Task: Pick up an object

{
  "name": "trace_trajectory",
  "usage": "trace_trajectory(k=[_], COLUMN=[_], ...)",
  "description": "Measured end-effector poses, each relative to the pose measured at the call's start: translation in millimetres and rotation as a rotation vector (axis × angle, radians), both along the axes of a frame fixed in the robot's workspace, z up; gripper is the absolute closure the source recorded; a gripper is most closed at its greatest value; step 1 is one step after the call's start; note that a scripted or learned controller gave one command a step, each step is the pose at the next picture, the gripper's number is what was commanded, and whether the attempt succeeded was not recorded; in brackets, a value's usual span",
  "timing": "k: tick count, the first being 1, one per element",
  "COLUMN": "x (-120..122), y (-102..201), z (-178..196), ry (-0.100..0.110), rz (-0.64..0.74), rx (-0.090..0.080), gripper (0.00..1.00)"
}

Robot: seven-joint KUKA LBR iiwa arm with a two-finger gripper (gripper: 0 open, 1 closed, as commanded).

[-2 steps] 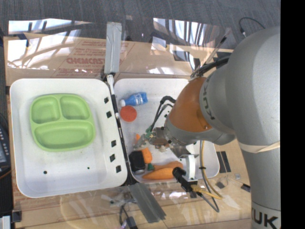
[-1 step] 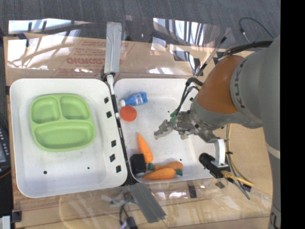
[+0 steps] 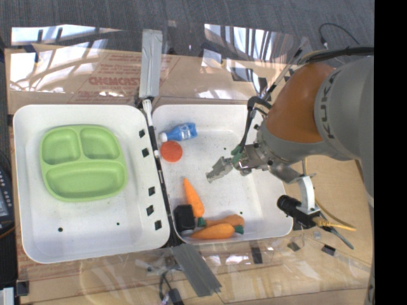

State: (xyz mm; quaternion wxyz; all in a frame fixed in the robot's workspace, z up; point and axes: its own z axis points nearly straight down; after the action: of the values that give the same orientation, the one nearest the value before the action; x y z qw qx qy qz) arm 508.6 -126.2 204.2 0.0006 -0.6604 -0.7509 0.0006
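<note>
Right of centre, the gripper [image 3: 219, 169] hangs over bare floor in the right bin [image 3: 254, 122], fingers slightly parted with nothing between them. So the pick looks not yet made. Candidates lie around it: a carrot [image 3: 193, 197] just below-left, two more carrots [image 3: 216, 228] along the bin's lower edge beside a black block [image 3: 184, 218], a red ball [image 3: 170, 150] and blue bottle [image 3: 179, 132] up-left. The green tray [image 3: 82, 162] sits in the left bin [image 3: 32, 189]. Everything is left: descend, close, lift.
</note>
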Motion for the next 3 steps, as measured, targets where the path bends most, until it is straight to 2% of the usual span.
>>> trace_trajectory(k=[1,2,3], x=[22,22,-22], y=[31,31,11], z=[-110,-100,-111], ry=[0.003,0.005,-0.010], rz=[0.224,0.226,-0.079], rx=[0.002,0.002,0.000], gripper=[0.00,1.00,1.00])
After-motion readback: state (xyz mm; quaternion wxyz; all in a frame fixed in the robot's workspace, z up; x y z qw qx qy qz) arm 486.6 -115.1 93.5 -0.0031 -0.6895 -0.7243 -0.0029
